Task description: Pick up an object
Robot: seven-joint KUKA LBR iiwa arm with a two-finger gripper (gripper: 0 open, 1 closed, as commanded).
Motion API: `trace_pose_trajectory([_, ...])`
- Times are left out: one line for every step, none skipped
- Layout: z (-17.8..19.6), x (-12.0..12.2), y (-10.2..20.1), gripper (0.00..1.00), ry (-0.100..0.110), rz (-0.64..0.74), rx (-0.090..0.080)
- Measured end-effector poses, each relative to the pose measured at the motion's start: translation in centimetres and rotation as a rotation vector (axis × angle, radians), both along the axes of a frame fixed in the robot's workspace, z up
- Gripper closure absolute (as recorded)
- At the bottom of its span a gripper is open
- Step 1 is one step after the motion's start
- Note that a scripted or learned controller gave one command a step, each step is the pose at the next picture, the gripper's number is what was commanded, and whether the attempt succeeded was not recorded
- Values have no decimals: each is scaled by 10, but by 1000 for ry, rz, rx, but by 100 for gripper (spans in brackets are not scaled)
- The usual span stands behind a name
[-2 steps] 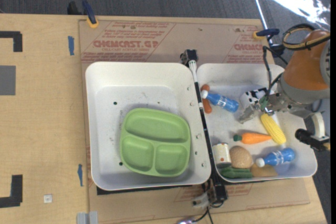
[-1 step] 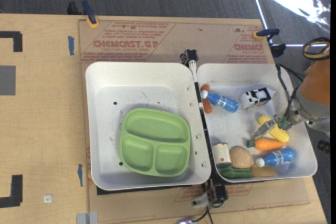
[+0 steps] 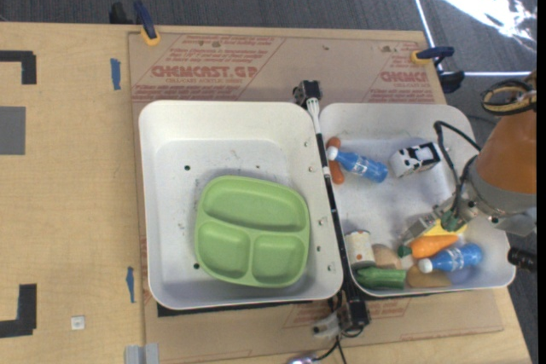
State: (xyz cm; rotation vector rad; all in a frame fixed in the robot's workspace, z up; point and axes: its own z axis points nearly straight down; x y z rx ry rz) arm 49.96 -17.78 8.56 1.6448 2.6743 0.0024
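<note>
crowding the near corner of the right bin [image 3: 478,281], the small things lie heaped where they slid together: a green piece [image 3: 381,275], a bottle with a blue label [image 3: 452,258], an orange carrot-like toy [image 3: 433,244], a small white cup [image 3: 359,246]. the pincer [image 3: 452,213] hangs right above that heap, low among the clutter, likely because the pile offers the most to grab; whether it is open or closed i cannot tell, and i see nothing held. beside it, the left bin [image 3: 162,132] carries a green divided tray [image 3: 252,229], lying flat. farther back in the right bin sit a blue bottle [image 3: 358,165] and a black-and-white toy [image 3: 415,158], apart from the heap. beyond, a cardboard sheet [image 3: 256,64] is clamped to the counter [image 3: 60,200].
</note>
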Motion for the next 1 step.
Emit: trace_pose_trajectory([1, 1, 50, 0, -1, 41, 0])
